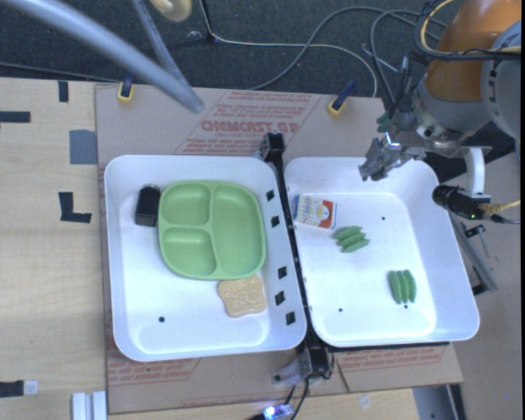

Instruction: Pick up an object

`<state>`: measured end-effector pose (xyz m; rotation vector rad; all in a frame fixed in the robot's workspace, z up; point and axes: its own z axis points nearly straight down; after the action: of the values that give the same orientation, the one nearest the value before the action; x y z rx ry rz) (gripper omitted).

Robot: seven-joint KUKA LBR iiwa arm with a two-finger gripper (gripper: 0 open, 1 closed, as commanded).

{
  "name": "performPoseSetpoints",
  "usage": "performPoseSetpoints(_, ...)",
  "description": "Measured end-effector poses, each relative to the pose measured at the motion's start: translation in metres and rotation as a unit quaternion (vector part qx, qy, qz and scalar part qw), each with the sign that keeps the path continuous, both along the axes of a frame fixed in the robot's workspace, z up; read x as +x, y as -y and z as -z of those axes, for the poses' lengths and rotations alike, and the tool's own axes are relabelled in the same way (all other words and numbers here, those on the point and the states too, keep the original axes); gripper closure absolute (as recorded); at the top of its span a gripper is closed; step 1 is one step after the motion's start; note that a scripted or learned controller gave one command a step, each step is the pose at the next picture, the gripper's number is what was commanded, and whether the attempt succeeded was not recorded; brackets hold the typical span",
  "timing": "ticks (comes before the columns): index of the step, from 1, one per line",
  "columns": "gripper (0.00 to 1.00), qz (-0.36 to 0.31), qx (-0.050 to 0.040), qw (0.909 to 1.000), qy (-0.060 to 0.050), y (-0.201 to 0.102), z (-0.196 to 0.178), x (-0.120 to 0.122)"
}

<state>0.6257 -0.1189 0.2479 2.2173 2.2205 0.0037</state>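
In the right bin [437,318] lie a small white and red carton [315,211] near the left wall, a green pea pod [351,238] in the middle and a second green pod [402,285] toward the front right. My gripper [378,165] hangs over the bin's back edge, up and to the right of the carton, apart from every object. The left bin [127,322] holds a green divided plate [213,229], a black block [147,206] at the plate's left and a tan cracker [243,297] in front of it.
The grey arm with its orange band [472,33] comes in from the upper right. A black clip divider [282,234] runs between the bins. Cables [332,33] trail across the dark floor behind the cardboard sheet [245,121]. A grey pole [96,38] slants across the upper left.
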Motion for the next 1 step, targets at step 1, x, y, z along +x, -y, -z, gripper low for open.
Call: performPoseSetpoints(1, 1.0, -0.003, 0.0013, 1.0, -0.003, -0.0628, 0.0105, -0.0016)
